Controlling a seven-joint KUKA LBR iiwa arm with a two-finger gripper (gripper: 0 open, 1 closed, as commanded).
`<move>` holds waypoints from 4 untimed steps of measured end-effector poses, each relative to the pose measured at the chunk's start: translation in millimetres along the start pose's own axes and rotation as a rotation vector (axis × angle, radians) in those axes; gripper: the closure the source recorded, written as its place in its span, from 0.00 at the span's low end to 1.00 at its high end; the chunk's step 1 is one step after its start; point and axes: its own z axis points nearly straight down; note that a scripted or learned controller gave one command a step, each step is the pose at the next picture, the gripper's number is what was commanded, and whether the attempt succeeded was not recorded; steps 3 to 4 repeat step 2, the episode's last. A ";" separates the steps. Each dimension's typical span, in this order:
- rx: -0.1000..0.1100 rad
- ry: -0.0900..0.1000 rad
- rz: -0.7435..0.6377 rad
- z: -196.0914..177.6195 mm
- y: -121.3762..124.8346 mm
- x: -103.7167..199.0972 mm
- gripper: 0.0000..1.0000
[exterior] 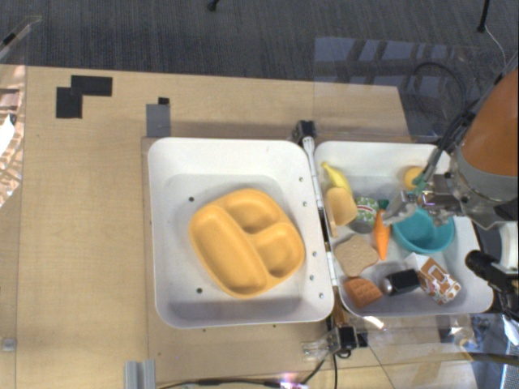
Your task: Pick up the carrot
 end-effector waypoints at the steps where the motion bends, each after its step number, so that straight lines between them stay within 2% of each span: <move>1: -0.009 -0.002 -0.088 142.8 24.1 -4.5 0.00; 2: -0.014 -0.002 -0.092 131.8 26.2 -2.8 1.00; 4: -0.014 -0.002 -0.092 131.8 26.2 -2.8 1.00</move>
